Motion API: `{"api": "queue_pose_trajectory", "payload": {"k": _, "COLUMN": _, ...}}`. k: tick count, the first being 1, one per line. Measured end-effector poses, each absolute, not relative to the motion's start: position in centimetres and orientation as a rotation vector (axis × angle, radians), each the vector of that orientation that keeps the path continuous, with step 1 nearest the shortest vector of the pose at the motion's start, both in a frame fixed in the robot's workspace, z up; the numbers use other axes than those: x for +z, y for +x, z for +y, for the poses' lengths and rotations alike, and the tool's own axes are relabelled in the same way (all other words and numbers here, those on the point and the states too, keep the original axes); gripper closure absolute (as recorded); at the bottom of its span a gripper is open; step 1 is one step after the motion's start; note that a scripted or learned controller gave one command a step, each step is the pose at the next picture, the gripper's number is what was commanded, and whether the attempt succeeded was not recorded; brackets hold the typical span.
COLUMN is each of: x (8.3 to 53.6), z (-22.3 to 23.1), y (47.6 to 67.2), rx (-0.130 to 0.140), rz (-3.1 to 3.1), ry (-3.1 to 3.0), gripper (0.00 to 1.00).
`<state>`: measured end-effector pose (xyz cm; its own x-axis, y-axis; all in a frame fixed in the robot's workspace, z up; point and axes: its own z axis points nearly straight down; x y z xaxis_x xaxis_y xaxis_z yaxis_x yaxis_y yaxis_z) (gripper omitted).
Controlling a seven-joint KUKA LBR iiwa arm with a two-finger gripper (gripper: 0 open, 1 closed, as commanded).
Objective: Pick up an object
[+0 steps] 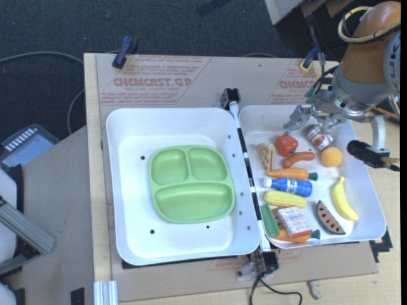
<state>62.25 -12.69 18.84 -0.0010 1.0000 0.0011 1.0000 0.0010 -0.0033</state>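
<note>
The gripper (pixel 310 121) is poised over the far end of the right bin (pixel 372 218), its fingers spread and nothing seen between them, apparently lined up for a pick. Toy foods are crowded there, a red tomato (pixel 286 143) and small can (pixel 316 135) nearest; the green plate (pixel 191 184) is kept apart in the left bin (pixel 127 170).

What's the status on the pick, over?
Gripper low over right bin, nothing visibly held. Toy tomato and small can just beneath. Sausage and orange crowd close.
</note>
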Motion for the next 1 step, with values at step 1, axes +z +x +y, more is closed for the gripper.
{"api": "queue_pose_trajectory", "payload": {"k": 1, "x": 8.43, "z": -10.41, "y": 62.55, "rx": 0.001, "rz": -2.221, "ry": -2.22, "gripper": 0.0}}
